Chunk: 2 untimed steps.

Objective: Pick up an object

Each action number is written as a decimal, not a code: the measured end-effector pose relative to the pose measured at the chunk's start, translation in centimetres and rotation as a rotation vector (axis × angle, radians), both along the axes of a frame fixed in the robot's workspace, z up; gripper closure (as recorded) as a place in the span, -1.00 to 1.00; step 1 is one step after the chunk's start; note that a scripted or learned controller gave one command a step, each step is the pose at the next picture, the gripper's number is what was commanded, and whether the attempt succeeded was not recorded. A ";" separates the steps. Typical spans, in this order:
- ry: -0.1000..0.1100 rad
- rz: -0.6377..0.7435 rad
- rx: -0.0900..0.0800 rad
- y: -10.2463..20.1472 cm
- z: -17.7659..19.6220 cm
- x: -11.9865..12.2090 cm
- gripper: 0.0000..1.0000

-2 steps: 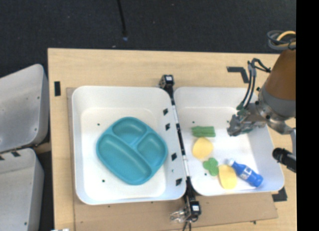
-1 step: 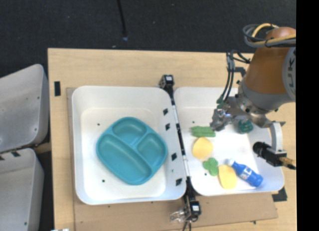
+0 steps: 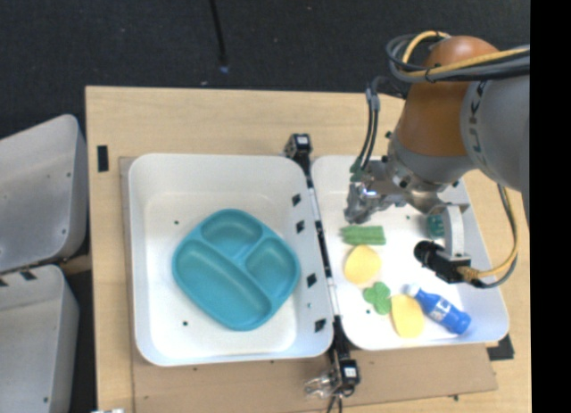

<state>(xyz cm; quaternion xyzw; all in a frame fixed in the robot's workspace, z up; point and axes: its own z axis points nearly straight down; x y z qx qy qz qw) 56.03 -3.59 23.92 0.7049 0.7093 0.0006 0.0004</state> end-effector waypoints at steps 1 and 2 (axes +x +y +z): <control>0.000 -0.001 -0.001 4.1 -0.6 1.7 1.00; -0.001 0.001 0.001 8.4 0.4 3.2 1.00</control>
